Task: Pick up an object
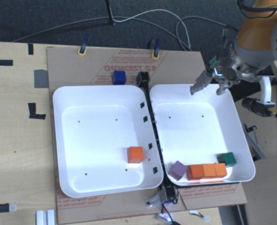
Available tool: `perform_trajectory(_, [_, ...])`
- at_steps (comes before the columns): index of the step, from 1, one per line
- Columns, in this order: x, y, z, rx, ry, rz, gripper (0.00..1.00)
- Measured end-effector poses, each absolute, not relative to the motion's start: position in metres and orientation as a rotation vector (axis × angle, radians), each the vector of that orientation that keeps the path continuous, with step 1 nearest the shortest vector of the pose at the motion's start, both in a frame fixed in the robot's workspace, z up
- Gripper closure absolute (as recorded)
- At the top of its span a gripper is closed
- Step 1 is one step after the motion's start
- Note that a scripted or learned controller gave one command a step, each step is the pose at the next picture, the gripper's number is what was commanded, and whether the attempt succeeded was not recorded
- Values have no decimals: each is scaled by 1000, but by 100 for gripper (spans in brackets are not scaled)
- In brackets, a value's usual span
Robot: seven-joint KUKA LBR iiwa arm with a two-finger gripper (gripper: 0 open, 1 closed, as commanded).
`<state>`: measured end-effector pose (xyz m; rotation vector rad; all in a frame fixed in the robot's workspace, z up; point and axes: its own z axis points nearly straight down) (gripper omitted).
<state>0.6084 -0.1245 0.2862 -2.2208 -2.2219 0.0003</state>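
Observation:
My gripper point(208, 86) hangs over the far edge of the right bin point(195, 125), its two fingers spread open with nothing between them. An orange cube point(135, 154) lies in the left bin point(101, 139) near its front right. Along the right bin's front wall sit a purple block point(177, 170), a long orange block point(206, 171) and a green block point(227, 159). All of these lie well below and in front of the gripper.
A blue cube point(119, 77) rests on the cardboard behind the left bin. Black clips point(142, 78) join the bins along the middle seam. Cables point(143, 15) run across the dark floor at the back. Blue-yellow clamps point(83, 46) hold the cardboard.

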Motion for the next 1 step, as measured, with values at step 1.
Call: perform_trajectory(1, [608,-124,286,-2221,-2222,0,0])
